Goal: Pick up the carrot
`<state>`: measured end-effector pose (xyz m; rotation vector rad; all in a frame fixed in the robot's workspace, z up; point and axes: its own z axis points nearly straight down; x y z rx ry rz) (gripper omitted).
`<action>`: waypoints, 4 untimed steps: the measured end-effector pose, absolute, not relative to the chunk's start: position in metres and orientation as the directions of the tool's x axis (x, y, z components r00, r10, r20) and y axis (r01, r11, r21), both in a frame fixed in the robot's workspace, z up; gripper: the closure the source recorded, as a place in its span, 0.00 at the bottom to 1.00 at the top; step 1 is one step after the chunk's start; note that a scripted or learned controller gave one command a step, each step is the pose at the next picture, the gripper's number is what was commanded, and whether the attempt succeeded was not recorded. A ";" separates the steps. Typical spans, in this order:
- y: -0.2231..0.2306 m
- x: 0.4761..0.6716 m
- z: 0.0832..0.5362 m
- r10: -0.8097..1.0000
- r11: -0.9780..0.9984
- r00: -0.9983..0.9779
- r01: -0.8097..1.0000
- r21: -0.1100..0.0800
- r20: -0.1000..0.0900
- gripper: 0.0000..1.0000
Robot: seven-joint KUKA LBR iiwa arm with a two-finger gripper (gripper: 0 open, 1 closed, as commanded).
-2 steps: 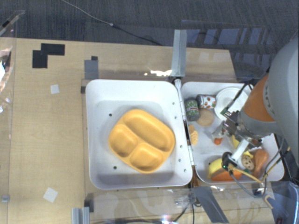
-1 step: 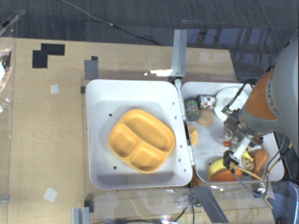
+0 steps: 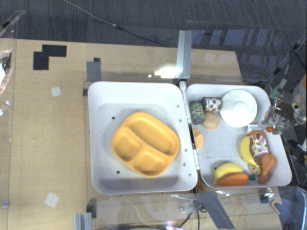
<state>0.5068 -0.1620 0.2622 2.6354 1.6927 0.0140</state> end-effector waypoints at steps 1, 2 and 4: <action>-0.137 0.485 0.131 0.910 -0.415 0.415 0.910 -0.008 -0.001 1.00; -0.124 0.487 0.119 0.935 -0.354 0.354 0.935 0.001 0.001 1.00; -0.161 0.518 0.210 0.811 -0.585 0.585 0.811 0.012 0.005 1.00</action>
